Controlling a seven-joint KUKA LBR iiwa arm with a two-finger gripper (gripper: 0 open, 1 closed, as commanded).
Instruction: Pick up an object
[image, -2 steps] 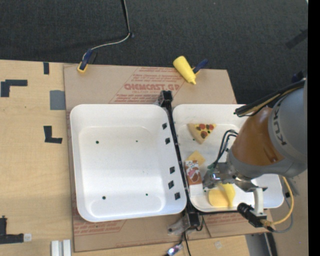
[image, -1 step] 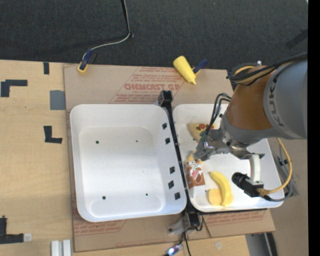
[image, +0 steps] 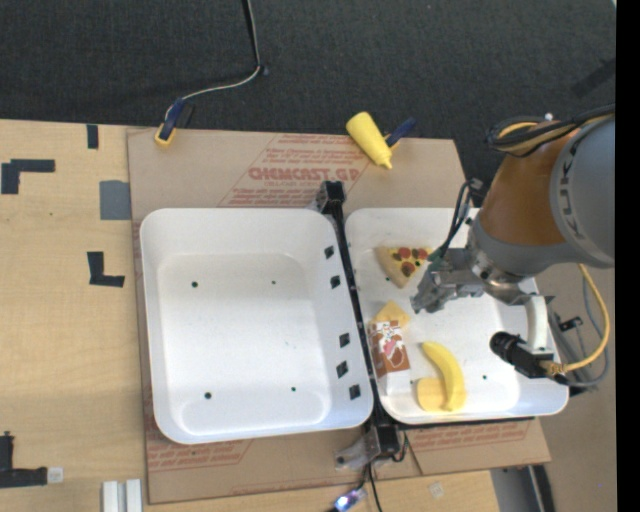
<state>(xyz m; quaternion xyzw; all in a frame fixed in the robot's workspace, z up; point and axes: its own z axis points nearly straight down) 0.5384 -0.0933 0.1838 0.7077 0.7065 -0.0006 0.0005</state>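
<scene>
Nothing lifted yet. Gripper (image: 432, 290) hovers low over right bin (image: 530, 400), mid-bin, jaws spread, pinching nothing. Pizza slice (image: 402, 262) just beside, toward bin's far edge. Snack packet (image: 390, 340) by divider; banana (image: 442, 377) near front edge. Grasp and lift remain.

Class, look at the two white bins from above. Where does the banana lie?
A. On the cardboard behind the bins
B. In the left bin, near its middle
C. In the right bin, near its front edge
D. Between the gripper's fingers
C: the banana lies in the right bin near the front edge, apart from the gripper, which sits further back over the same bin.
</scene>
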